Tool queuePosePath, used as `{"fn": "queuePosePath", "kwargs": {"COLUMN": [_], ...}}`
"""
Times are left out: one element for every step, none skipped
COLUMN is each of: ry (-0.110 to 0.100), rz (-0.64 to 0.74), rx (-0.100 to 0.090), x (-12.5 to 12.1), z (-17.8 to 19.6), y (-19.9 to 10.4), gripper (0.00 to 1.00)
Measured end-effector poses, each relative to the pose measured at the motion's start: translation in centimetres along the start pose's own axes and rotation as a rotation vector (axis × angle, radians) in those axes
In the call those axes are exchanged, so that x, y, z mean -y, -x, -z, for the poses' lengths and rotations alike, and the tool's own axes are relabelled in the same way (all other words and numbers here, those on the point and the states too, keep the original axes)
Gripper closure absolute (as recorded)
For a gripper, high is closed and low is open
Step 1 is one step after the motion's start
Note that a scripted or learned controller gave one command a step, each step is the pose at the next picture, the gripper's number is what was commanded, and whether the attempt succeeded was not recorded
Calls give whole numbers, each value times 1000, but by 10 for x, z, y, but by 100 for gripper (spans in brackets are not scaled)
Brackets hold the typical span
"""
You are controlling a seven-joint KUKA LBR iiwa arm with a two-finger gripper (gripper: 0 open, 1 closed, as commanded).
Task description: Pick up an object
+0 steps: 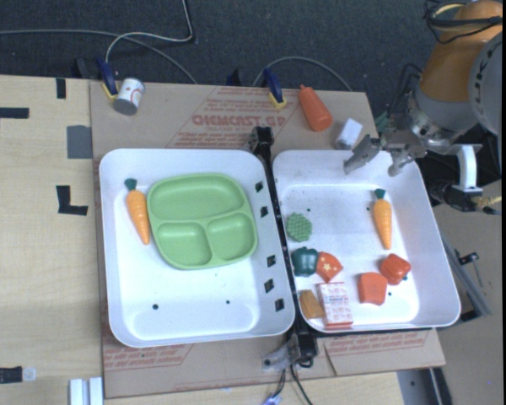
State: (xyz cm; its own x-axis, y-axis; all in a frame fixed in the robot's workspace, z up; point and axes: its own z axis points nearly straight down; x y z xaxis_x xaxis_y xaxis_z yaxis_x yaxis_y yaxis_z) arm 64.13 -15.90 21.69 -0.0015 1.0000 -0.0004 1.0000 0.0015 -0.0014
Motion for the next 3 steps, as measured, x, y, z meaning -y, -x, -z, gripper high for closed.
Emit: {"fn": "queuePosePath", "kwargs": {"ry": [-1,1,5], "rz": [-1,0,0], "rx": [1,1,2], "x": [-26,17,21], "z": [-57,-32,-130], "y": [54,59,64], "gripper": [0,0,0]}}
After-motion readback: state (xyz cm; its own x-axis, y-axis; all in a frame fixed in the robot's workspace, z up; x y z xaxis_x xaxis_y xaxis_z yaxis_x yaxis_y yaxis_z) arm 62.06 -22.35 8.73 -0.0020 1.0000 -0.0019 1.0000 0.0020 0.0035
